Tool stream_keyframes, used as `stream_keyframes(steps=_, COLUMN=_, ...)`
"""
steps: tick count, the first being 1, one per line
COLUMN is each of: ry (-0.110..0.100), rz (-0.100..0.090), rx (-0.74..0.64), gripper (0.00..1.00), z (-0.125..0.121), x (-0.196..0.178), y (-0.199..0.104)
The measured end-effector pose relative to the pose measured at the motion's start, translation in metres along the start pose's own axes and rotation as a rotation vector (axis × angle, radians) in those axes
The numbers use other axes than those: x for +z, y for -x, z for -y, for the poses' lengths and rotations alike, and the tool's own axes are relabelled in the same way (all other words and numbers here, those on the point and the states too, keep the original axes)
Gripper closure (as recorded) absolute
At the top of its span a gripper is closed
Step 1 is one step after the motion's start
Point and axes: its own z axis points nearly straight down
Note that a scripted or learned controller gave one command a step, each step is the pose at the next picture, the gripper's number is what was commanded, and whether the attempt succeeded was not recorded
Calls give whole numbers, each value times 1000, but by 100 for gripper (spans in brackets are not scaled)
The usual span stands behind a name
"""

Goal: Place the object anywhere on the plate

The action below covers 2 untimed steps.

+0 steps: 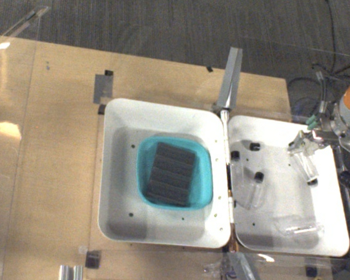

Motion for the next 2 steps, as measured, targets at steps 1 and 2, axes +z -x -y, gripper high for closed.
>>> stream_keyframes(steps=1, ry=-5, rz=-2, rx=-35, gripper=100, z=62, x=34, y=-68)
stream_keyframes(steps=2, ry=-4, rz=-3, rx=-123, gripper=100, z=43, x=25, y=-144)
